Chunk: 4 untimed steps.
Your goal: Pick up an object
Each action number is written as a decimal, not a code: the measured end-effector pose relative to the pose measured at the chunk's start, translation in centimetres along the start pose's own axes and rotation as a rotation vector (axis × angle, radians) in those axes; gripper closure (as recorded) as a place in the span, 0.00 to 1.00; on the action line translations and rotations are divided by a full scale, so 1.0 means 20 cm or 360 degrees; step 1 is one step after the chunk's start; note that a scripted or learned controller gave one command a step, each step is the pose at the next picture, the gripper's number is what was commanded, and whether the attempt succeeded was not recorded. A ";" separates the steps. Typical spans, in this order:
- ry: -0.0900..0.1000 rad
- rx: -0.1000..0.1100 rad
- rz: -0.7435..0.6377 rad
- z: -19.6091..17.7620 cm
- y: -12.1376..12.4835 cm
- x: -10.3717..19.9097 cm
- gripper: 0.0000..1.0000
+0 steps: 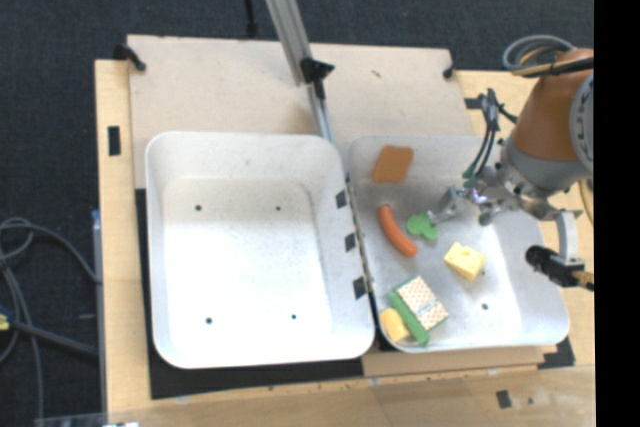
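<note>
- Your end effector [452, 207] hangs low over the right bin [530, 315]; you cannot tell its state.
- A green piece [422, 228] lies just beside it, next to an orange sausage [397, 230].
- A yellow cheese wedge [464, 261] sits nearby, apart.

wooden bench [115, 215], aluminium post [280, 5], floor cables [30, 315]

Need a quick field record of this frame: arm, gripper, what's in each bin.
arm: reaches in from the right, over the right bin
gripper: low in the right bin, beside the green toy
right bin contents: orange block, carrot, green toy, cheese wedge, checkered packet
left bin: white, shallow
held: nothing seen between fingers
</note>
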<state>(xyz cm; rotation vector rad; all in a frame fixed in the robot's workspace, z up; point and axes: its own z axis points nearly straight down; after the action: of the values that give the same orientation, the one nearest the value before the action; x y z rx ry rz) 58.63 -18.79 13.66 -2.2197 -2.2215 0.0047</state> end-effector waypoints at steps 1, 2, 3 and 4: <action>-0.0003 -0.0010 0.0006 0.17 0.01 -0.01 0.00; -0.0004 -0.0021 0.0010 0.11 0.01 -0.01 1.00; -0.0003 -0.0017 -0.0003 -0.22 0.03 -0.04 1.00; -0.0002 -0.0016 -0.0004 -0.46 0.04 -0.04 1.00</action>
<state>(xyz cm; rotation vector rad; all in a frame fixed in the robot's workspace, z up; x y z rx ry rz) 59.43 -19.66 22.83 -2.2222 -2.2301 -0.0048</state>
